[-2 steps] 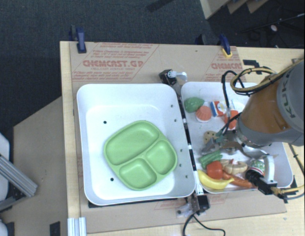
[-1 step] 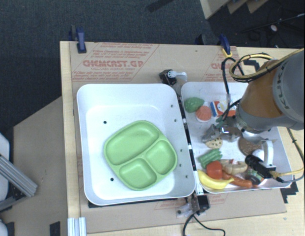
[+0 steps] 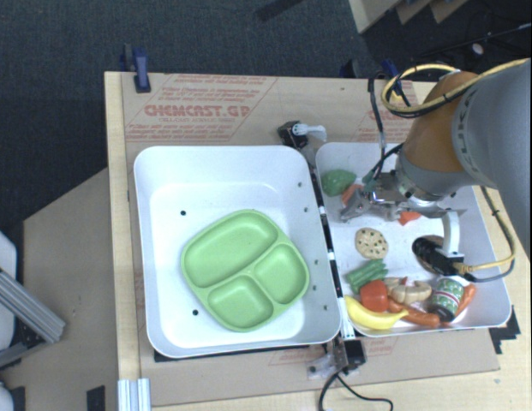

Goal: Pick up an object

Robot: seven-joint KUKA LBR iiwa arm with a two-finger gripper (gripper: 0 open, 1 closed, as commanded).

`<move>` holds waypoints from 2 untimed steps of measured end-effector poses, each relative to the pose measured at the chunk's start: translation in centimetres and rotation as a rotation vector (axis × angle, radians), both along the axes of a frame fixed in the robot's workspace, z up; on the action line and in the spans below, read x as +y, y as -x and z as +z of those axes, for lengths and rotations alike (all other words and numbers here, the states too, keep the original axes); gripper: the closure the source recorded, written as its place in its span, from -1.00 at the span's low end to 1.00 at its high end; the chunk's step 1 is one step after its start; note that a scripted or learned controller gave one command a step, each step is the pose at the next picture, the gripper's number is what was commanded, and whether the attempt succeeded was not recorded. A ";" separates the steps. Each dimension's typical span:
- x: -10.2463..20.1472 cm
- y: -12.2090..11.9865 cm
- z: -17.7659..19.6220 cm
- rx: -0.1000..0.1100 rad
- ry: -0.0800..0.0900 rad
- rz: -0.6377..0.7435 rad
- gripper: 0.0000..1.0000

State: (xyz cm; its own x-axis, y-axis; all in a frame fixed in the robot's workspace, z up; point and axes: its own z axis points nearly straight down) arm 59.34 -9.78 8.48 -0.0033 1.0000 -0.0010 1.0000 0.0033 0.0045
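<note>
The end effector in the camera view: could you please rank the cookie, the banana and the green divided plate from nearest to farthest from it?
From the end effector:
1. Cookie, just below it in the right bin.
2. Banana, at that bin's lower edge.
3. Green divided plate, in the left bin.

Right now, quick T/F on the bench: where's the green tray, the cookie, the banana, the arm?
1. The green tray lies in the left bin. True.
2. The tray has three compartments. True.
3. The cookie sits on the tray. False: it lies in the right bin, apart from the tray.
4. The banana lies at the far end of the right bin. False: it is at the near edge, beside the tomato.
5. The arm hangs over the left bin. False: it is over the right bin, wrist above the toys.
</note>
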 end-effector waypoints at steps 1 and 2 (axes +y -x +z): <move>-4.3 -6.4 -0.1 0.004 0.002 -0.004 -1.00; -0.8 -7.0 -0.1 0.017 0.003 -0.005 -1.00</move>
